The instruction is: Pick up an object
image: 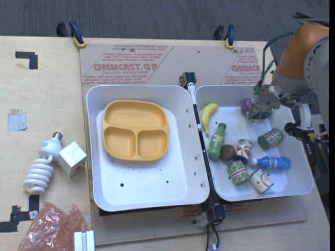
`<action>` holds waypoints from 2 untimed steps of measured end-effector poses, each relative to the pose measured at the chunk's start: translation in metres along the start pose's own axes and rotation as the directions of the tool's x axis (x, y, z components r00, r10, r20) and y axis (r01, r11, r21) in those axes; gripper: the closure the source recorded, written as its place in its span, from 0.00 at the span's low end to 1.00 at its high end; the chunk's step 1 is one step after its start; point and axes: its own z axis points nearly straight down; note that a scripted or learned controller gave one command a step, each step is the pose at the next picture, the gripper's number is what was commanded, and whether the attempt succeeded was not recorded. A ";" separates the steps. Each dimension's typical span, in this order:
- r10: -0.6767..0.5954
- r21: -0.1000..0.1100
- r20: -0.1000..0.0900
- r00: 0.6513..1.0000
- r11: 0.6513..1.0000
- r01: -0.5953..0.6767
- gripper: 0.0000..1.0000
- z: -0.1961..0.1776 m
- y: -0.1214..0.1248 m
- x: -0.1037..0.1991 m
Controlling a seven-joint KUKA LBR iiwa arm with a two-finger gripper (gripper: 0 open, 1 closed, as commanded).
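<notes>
Closest to the camera, off on the bench, there's a reddish mesh bag [49,229], then a spiral light bulb [42,166] touching a white cube [72,158]. They sit well outside both bins, so they're probably just spares and not in play.

The left bin [157,190] holds a yellow divided plate [136,129] lying flat. The right bin [261,196] has all the loose stuff: a few small cans [238,171] bunched up with a blue bottle [272,163] at the near side, then a green bottle [216,141] next to a brown ball [227,152], and a banana [208,116] by the divider.

At the far end, the gripper [260,109] is low in the right bin, just beside a purple object [245,105]. That looks like the target, maybe because it sits apart from the clutter. Whether the gripper is open or closed can't be made out, and nothing shows as grabbed.
</notes>
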 end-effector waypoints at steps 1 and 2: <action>0.000 -0.002 0.000 1.000 1.000 0.000 0.00 0.000 0.000 0.000; -0.001 -0.001 0.001 1.000 1.000 0.001 1.00 -0.010 0.000 0.000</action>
